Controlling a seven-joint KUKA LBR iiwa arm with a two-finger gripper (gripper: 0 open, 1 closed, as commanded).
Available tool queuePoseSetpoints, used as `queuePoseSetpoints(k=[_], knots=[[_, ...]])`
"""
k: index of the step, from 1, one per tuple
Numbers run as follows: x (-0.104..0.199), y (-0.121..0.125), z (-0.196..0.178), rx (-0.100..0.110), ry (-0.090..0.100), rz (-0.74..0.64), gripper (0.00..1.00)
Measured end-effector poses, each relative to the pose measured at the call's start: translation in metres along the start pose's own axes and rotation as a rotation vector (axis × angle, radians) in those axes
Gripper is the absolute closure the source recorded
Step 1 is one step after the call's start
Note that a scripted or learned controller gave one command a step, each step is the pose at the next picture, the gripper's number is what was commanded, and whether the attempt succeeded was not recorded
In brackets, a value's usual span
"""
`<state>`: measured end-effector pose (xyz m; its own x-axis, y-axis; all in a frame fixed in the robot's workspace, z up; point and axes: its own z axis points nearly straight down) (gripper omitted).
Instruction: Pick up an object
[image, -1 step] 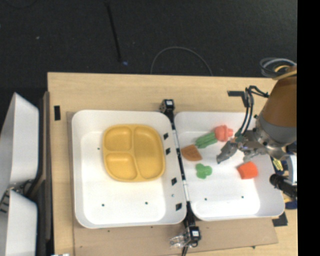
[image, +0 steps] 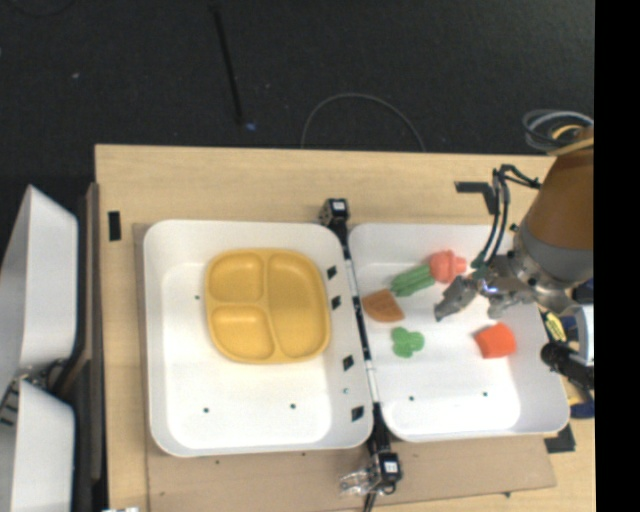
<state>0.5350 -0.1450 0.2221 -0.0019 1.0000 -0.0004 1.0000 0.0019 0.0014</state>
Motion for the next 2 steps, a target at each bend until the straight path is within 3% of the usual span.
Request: queuePoseSetpoints(k=[2], knots=[[0.002, 0.009, 0.098, 0.003, -0.001, 0.005, 0.00]])
